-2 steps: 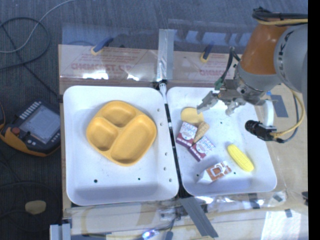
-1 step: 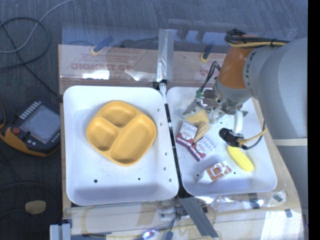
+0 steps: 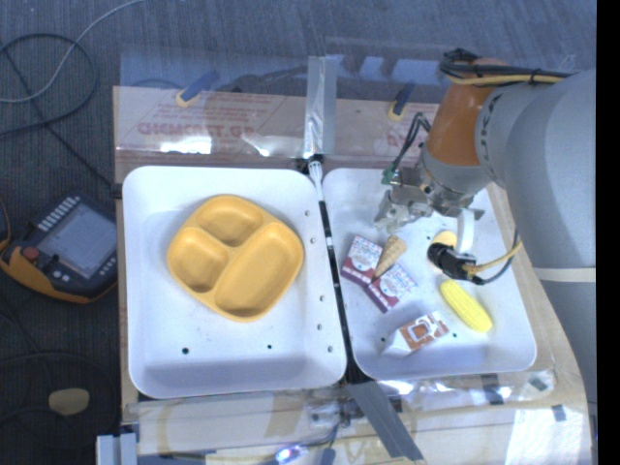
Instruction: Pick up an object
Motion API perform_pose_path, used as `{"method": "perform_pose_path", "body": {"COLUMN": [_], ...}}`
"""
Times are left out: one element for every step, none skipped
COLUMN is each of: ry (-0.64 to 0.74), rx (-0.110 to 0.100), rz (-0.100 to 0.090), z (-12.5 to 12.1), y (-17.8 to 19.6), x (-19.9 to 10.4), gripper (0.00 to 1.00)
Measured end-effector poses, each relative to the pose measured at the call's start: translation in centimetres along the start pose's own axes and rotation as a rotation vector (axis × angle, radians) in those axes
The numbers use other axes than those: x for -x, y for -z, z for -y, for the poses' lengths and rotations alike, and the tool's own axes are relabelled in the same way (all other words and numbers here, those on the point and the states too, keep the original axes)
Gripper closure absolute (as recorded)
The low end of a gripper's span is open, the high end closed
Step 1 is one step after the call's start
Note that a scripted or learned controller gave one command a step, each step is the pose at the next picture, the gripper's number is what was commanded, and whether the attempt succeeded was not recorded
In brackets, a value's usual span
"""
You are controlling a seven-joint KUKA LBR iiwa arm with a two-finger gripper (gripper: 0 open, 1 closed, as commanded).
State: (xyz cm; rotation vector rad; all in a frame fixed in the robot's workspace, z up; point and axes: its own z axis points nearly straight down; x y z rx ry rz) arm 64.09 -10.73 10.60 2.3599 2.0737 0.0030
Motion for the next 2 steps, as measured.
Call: {"method": "perform_pose_path", "body": {"ry": [0.0,-0.047], "rx": [0.0,-0.005], "rz": [0.0,0.003], "z": [0.0,8.1], "y": [0.0,1.9], "x": [0.0,0.0], "gripper": [0.0,0.0]}}
